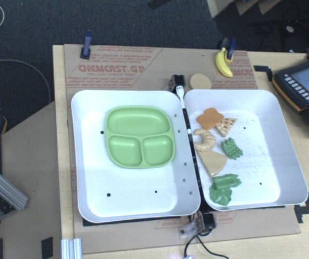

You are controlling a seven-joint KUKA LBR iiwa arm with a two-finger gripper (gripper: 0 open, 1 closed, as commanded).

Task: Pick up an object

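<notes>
Left bin has a green plate sitting in it. Right bin has the toy food bunched along its left side: cookie, waffle, croissant, wedge, two leafy greens. Banana lies on the desk behind.

White bins, pale green tray, yellow banana, orange-brown cookie, green leaves, tan wedge.

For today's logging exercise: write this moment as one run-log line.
stage: before pick | left bin: green plate | right bin: toy food pieces near left wall | banana: on bench behind bins
</notes>
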